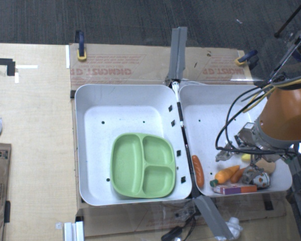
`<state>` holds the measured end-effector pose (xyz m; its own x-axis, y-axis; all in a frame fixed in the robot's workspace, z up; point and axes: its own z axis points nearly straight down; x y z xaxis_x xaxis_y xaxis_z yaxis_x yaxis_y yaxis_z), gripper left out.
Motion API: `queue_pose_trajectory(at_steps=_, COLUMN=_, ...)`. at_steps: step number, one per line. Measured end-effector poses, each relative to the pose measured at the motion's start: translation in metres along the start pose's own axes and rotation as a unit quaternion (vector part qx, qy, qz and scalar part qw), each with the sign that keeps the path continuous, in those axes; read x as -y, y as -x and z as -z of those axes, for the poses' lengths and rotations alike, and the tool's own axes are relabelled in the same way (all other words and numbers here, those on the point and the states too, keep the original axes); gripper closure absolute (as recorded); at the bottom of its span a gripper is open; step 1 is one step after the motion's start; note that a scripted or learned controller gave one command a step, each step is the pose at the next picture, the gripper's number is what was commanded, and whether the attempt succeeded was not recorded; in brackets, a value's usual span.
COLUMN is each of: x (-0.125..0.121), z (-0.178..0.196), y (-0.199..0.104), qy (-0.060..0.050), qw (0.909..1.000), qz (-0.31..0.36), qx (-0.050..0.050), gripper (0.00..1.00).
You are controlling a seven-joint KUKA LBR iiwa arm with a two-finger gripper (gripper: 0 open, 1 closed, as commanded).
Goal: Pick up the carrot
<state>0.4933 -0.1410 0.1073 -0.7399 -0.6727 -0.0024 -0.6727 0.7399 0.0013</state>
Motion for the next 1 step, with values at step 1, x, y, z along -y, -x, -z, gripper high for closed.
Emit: queue_pose_trajectory(at_steps=1, x=-0.0005, z=-0.0149, y=-0.0064, qy=-0.003, qw=0.9948, qz=0.101, qx=0.002, gripper=0.00)
